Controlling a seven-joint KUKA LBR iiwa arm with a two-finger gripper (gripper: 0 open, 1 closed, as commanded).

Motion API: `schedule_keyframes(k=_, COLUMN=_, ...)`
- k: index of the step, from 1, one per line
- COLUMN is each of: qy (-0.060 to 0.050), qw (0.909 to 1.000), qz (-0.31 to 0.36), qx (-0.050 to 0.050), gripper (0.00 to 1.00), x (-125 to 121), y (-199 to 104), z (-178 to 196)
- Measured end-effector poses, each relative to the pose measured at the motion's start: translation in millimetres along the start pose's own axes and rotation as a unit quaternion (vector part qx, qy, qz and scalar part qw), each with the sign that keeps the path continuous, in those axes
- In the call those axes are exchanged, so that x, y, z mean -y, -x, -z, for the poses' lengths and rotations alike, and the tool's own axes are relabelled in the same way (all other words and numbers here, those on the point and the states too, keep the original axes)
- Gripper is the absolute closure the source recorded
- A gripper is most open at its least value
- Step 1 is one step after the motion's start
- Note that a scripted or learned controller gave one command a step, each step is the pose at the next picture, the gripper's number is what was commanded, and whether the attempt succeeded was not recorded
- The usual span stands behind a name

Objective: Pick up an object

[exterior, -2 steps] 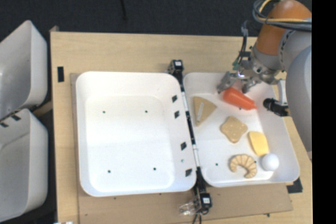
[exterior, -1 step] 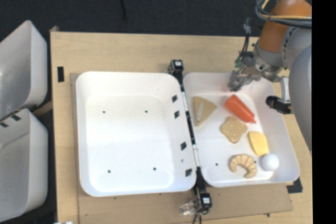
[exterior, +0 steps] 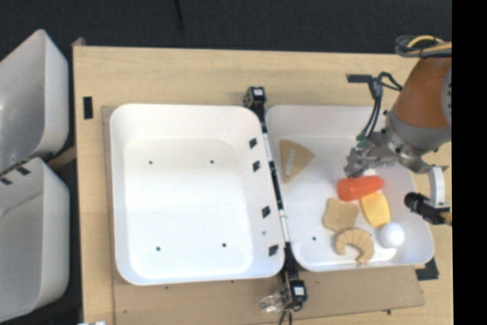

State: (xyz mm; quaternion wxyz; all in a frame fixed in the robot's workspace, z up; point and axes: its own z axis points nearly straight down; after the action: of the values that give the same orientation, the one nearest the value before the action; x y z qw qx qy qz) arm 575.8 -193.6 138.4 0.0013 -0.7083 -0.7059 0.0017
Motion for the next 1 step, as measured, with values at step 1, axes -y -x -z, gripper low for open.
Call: schedule_keyframes(k=1, qy=-0.002, qw=1.0, qz=0.0, qx=-0.001, gripper=1.0, x=90.7, y=-4.1, z=-16.8)
